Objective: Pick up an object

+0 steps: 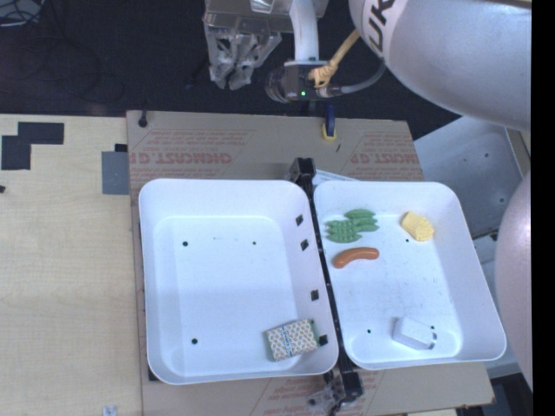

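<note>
My gripper [236, 66] hangs high above the back edge of the bench, well clear of both bins, with nothing between its fingers. The right bin [473, 276] holds a green leafy piece [351, 224], an orange sausage [356, 256], a yellow chunk [417, 226] and a white block [413, 333]. A patterned small box [290, 339] lies in the left bin [160, 258], near its front right corner.
A brown cardboard sheet [225, 150] lies under both bins. Black clips [302, 170] join the bins along the middle. The grey arm [451, 33] fills the upper right. The wooden bench [61, 267] stretches to the left.
</note>
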`<control>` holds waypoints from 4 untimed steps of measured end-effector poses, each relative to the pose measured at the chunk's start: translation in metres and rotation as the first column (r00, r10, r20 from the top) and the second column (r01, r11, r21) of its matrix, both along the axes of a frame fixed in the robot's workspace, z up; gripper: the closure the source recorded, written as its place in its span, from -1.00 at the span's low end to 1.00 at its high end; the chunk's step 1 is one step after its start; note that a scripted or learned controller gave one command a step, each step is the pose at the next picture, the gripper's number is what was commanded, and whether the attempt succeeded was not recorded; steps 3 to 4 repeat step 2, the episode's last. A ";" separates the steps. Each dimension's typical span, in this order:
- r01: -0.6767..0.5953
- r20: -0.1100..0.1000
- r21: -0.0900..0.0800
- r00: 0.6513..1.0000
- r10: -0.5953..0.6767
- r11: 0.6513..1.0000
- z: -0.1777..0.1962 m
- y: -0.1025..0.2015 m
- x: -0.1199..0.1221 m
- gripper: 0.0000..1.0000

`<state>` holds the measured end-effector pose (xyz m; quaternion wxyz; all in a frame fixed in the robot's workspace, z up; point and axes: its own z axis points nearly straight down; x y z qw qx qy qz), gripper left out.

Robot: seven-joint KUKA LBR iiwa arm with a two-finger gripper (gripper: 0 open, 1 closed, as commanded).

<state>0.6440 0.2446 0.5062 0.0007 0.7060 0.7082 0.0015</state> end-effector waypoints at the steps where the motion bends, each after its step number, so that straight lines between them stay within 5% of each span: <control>1: 0.003 -0.009 -0.004 1.000 -0.003 1.000 -0.101 -0.028 -0.001 1.00; 2: 0.001 0.001 0.000 1.000 -0.001 1.000 0.034 -0.001 0.000 1.00; 4: 0.001 0.001 0.000 1.000 -0.001 1.000 0.034 -0.001 0.000 1.00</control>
